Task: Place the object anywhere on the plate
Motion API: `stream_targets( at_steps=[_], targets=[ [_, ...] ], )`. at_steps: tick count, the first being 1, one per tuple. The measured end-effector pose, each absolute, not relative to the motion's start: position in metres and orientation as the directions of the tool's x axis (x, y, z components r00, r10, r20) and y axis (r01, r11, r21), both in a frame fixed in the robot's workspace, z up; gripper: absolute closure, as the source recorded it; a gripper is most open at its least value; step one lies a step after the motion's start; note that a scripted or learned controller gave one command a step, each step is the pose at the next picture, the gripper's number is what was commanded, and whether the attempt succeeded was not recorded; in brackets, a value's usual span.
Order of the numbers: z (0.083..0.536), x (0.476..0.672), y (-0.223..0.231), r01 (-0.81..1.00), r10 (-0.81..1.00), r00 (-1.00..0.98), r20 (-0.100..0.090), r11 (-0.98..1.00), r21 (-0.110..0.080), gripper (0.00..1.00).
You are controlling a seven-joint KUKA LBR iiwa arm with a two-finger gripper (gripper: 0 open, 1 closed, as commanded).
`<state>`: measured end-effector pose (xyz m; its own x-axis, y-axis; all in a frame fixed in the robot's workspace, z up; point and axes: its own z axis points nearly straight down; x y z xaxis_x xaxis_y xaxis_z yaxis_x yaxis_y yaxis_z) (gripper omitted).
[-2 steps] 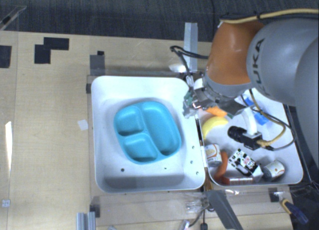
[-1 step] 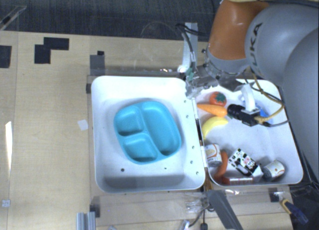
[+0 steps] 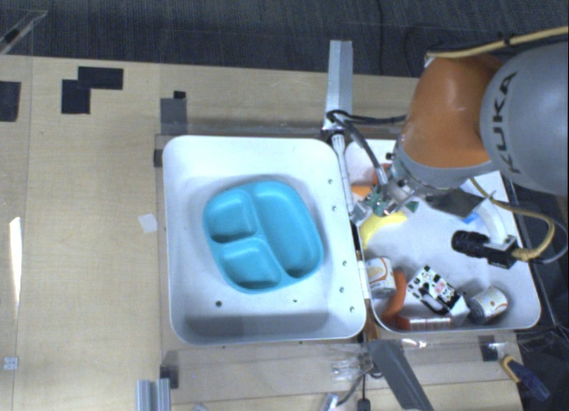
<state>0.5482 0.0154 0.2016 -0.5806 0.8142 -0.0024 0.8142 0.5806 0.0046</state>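
Two-finger gripper [image 3: 384,201] low over right white bin's [image 3: 524,298] left edge, under grey arm w/ orange band [image 3: 449,116]. Finger state: cannot tell, wrist and cables in the way. Small yellow object [image 3: 382,222] just below gripper tip, beside an orange piece [image 3: 361,189]; held or not, cannot tell. Blue three-compartment plastic plate [image 3: 262,233] in middle of left white bin [image 3: 187,222], nothing on it. Near end of right bin: red-orange sausage-shaped item [image 3: 399,294], black-and-white patterned block [image 3: 436,289], small silver cylinder [image 3: 489,304].
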Motion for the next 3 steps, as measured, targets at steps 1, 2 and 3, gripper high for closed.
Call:
stream_targets(
  at_steps=[1, 2, 3],
  targets=[
    [0.186, 0.595, 0.076, 0.743, 0.743, -0.670, -0.003, 0.670, 0.006, 1.00],
    [0.171, 0.567, 0.132, 0.590, 0.590, -0.807, -0.003, 0.807, 0.005, 1.00],
    [0.271, 0.638, 0.109, 0.516, 0.516, -0.856, -0.008, 0.856, 0.007, 1.00]
  ],
)
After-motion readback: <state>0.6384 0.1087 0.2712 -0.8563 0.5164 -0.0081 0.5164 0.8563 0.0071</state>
